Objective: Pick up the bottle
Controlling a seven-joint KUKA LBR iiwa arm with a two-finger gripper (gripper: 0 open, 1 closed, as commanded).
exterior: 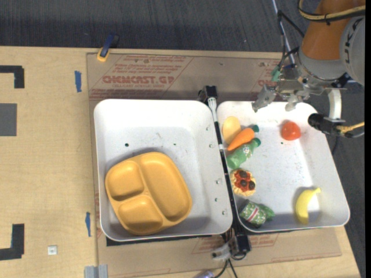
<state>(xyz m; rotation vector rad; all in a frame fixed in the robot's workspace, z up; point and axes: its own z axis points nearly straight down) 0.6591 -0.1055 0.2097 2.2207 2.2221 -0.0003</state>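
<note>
The green bottle (243,154) lies in the right bin (324,167) against its left wall, partly under an orange carrot (240,139). My gripper (276,102) hovers over the bin's far edge, up and to the right of the bottle and well apart from it. Its two fingers (259,102) are spread, so it is open with nothing between them.
The right bin also holds a pale yellow fruit (231,126), a red tomato (291,130), a berry tart (243,181), a green packet (256,213) and a yellow banana (306,204). A yellow divided tray (148,193) lies in the left bin (151,120).
</note>
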